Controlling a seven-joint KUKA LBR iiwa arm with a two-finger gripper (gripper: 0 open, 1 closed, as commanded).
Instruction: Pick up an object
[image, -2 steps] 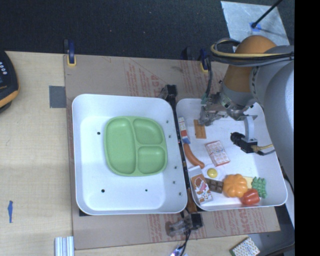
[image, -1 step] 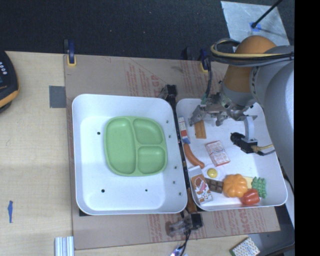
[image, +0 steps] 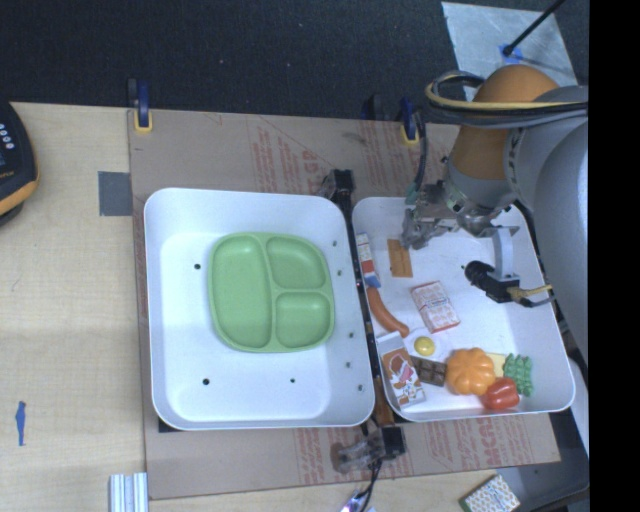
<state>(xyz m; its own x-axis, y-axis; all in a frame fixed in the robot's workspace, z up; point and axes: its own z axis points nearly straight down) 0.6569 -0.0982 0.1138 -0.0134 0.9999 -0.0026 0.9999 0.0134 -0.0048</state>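
Toys (image: 470, 372) crowding near rim of right bin (image: 497, 328), pincer (image: 421, 233) over far end

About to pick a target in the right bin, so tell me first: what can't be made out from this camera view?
- Right bin floor beneath the tool: camera view, hidden by the arm.
- Pink card print: camera view, too small to read.
- Dark block beside the orange pepper: camera view, too small to identify.

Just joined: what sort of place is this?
Probably a robot lab bench: a grey arm at two white bins, toy food in the right one, a green divided plate in the left.
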